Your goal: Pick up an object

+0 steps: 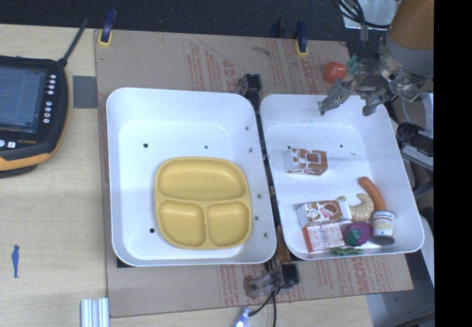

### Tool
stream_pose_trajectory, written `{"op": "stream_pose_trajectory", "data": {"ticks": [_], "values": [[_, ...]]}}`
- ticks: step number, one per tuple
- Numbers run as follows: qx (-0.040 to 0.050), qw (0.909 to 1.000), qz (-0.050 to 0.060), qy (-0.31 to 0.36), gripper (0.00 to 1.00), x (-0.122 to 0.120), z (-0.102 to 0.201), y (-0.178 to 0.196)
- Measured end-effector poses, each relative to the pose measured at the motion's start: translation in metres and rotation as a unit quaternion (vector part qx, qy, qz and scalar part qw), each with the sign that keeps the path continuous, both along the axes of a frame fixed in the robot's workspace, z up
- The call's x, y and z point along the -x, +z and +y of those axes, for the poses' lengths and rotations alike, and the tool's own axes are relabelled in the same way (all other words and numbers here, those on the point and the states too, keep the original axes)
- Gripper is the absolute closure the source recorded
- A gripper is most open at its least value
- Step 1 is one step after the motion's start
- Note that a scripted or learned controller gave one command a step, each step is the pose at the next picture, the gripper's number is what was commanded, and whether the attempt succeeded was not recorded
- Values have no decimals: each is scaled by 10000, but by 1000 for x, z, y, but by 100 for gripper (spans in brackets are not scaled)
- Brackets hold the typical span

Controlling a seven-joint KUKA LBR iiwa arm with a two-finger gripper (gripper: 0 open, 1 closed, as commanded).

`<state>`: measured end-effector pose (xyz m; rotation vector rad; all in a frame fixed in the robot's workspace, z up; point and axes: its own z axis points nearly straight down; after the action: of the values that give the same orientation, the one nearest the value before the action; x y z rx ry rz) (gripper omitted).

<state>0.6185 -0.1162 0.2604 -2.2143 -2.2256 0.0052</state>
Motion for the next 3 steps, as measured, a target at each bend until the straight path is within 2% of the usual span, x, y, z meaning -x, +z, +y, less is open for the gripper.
{"op": "stream_pose_trajectory", "data": {"ticks": [1, 2, 3], "values": [[3, 10000, 12, -2, 0, 21, -31, -128], [0, 10000, -73, -7, 0, 17, -28, -150], [26, 9998, -189, 1, 0, 97, -37, -156]]}}
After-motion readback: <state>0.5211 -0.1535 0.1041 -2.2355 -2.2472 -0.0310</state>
